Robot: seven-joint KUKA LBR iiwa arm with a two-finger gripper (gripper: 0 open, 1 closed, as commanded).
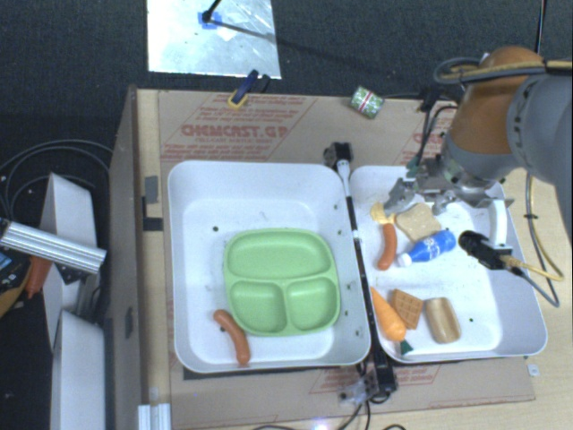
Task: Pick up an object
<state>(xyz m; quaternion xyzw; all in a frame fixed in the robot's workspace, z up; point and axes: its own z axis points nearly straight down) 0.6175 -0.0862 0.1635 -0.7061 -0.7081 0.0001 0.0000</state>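
Green can (366, 102), silver sheet (213, 23), black cables (54, 164)

The grey arm with its orange band (501, 97) runs off the picture's right edge, so its base is cut off. Its two-finger gripper (421, 191) hangs over the far edge of the right white bin (528, 330), and whether the fingers stand apart or closed is too small to tell. A small yellow piece (380, 212) is partly covered by the tan slice of toast (417, 222) beside it. The orange carrot's (388, 316) green end lies against the bin's near rim, blurred. The black cables (36, 164) leave by the left edge.
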